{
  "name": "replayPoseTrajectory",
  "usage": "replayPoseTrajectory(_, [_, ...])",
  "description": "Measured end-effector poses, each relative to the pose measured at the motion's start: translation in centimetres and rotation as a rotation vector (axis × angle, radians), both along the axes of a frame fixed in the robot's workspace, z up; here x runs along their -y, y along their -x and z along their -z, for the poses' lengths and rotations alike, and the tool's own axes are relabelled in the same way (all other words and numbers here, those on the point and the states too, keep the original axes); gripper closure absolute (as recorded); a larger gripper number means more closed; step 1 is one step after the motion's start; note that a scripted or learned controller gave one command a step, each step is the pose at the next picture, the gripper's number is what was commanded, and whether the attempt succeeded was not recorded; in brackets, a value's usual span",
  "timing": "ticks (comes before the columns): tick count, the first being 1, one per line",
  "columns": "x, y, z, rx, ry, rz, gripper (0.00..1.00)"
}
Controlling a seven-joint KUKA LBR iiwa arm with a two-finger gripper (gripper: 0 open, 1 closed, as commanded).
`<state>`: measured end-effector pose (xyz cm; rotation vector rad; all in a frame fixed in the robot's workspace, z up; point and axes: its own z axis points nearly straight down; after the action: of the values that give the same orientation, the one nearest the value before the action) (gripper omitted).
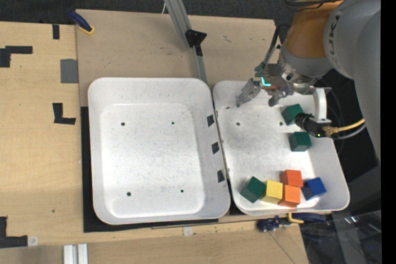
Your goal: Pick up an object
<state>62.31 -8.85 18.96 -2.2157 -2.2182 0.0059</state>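
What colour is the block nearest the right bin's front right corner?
Blue block, seen in the camera view.

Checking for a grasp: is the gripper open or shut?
Open: the gripper has its fingers spread apart above the right bin, nothing between them.

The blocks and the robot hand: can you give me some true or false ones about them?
1. All the blocks lie in the right bin. True.
2. The gripper holds a green block. False: nothing is between its open fingers.
3. The yellow block touches an orange block. True.
4. The blue block sits in the left bin. False: it is in the right bin, near the orange blocks.
5. The gripper is over the left bin. False: it is over the right bin's far end.
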Motion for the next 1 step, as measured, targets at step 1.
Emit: replayPoseTrajectory(1, [0.01, -0.12, -0.32, 0.005, 0.001, -0.001, 0.0])
